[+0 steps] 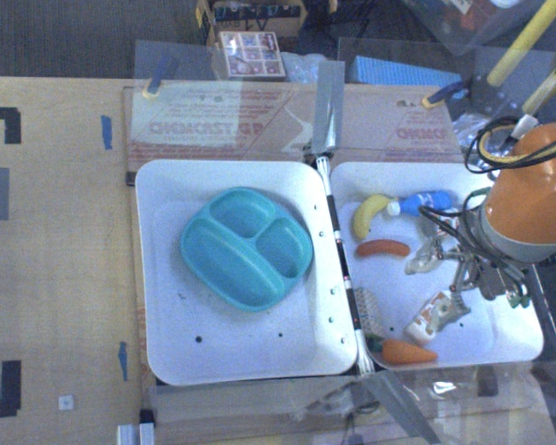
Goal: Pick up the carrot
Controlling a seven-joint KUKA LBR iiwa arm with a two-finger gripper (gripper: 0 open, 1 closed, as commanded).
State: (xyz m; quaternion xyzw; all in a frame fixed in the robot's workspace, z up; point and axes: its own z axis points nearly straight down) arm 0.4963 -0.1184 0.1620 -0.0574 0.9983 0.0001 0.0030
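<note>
**Claw over right bin, carrot at near edge**

The claw [442, 253] hangs over the right bin [528, 341], toward its right side, below the arm's orange band [528, 197]. The fingers [424, 258] point left toward the bin's centre. Whether they are spread or closed cannot be told: cables and linkage blur the outline. Nothing is seen between them.

The carrot [408, 351] lies in the right bin at its near edge, close to the near left corner, lengthwise along the rim. It is apart from the claw. A white bottle [434, 314] lies tilted just above the carrot, between it and the claw.

Near the far edge of the same bin lie a banana [369, 213] and a blue item [424, 201]. A sausage [382, 247] lies just below the banana.

The left bin [167, 341] holds a teal divided plate [247, 247], set near its centre. Both bins rest on the table [56, 248].
</note>
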